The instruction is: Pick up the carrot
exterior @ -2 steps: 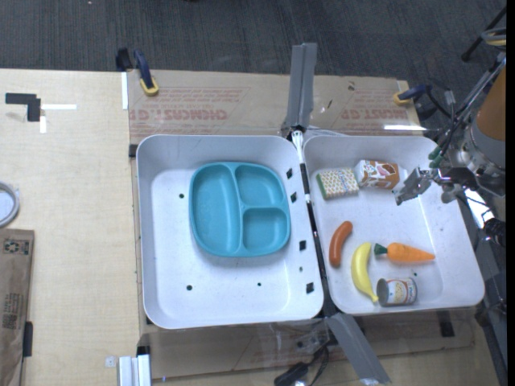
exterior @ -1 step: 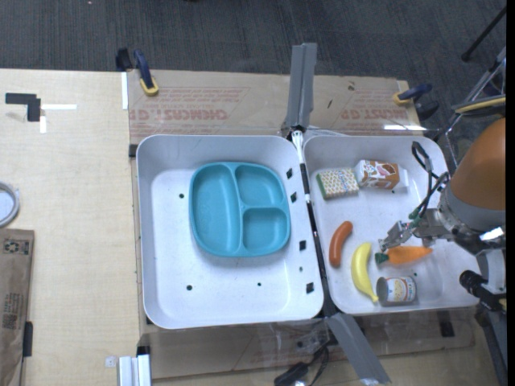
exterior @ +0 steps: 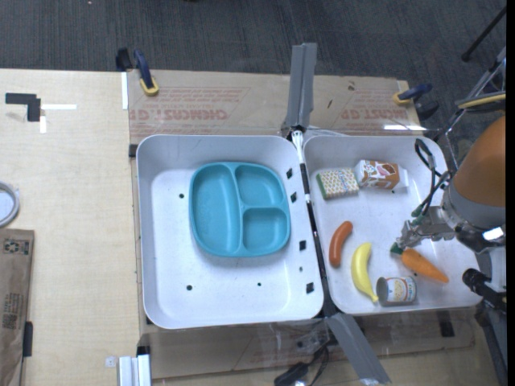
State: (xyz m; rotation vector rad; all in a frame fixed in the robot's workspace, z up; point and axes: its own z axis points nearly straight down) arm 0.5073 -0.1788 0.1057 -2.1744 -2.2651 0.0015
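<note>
From above, the carrot [exterior: 423, 266] lies in the right bin [exterior: 386, 143], near its right side, just above the can [exterior: 396, 290]. The gripper [exterior: 412, 240] hangs right over the carrot's green end. I cannot tell if it is grabbing or let go. A banana [exterior: 362, 270] and a sausage [exterior: 340, 243] lie to the left. A blue plate [exterior: 240, 209] sits in the left bin [exterior: 161, 240].
</note>
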